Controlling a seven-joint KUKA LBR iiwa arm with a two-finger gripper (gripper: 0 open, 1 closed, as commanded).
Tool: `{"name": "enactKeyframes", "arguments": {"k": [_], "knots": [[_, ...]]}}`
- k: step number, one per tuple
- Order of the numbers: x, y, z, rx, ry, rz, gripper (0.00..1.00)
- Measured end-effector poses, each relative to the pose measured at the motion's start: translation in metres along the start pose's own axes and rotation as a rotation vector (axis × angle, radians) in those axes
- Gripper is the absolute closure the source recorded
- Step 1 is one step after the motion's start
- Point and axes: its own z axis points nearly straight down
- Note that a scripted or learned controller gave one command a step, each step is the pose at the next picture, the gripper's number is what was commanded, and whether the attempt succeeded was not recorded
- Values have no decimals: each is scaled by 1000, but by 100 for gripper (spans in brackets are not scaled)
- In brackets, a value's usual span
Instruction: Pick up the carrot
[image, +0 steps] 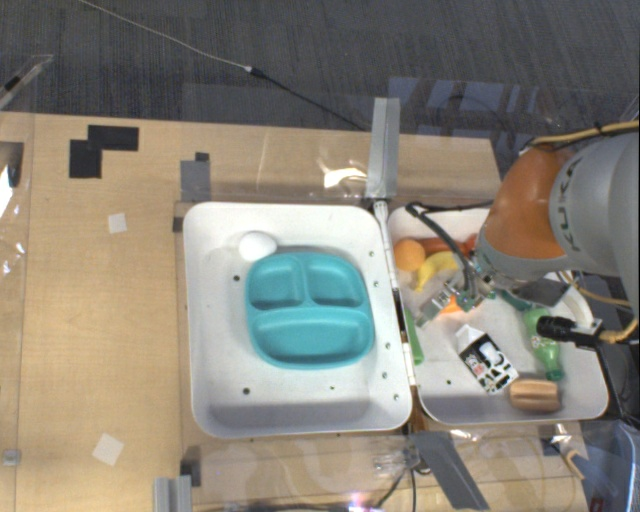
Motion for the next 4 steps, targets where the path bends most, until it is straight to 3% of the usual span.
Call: {"name": "enactKeyframes", "arguments": {"k": [1, 2, 3, 4], "knots": [[-1, 4, -13, -6, -5, -10, 100], [-1, 4, -13, -5, -4, -11, 0], [-53, 46, 1, 30, 29, 30, 0], [-27, -16, 1, 4, 4, 0, 0]]}}
